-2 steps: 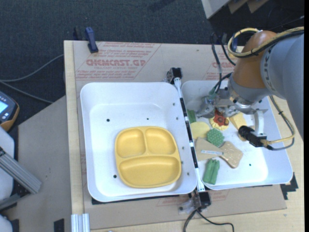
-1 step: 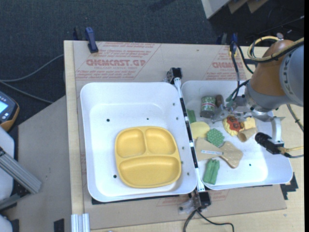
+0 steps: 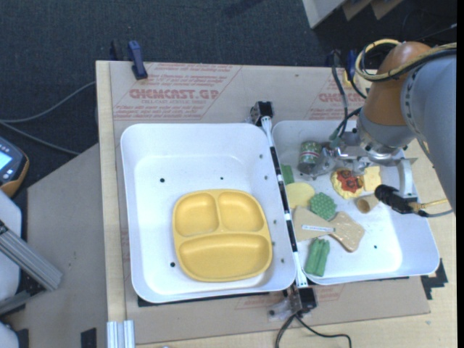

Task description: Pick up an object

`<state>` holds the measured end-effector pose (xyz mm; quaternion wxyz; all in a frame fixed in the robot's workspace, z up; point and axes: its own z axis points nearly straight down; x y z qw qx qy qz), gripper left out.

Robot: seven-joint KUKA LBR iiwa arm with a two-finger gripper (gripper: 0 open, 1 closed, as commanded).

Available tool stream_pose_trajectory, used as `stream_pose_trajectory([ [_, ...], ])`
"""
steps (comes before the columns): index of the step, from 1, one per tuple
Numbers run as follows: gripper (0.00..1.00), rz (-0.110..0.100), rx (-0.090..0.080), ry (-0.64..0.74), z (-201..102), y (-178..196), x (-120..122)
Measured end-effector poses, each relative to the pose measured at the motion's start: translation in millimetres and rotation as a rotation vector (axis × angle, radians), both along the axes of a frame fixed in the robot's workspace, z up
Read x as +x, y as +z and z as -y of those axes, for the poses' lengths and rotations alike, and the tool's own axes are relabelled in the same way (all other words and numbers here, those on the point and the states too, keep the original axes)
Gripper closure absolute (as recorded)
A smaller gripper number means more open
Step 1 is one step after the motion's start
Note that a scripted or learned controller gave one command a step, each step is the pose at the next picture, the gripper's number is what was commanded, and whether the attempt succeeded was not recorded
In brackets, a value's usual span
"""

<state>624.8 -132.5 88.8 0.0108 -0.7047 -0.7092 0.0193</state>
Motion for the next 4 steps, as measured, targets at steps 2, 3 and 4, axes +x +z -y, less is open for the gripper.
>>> stream_pose_trajectory([
  [2, 0.0, 0.055, 0.008, -0.01, 33.7, 2.0, -56.3],
  [3, 0.0, 0.026, 0.012, 0.0, 65.3, -5.7, 19.5],
  [4, 0.0, 0.045, 0.015, 0.003, -33.5, -3.7, 43.5],
])
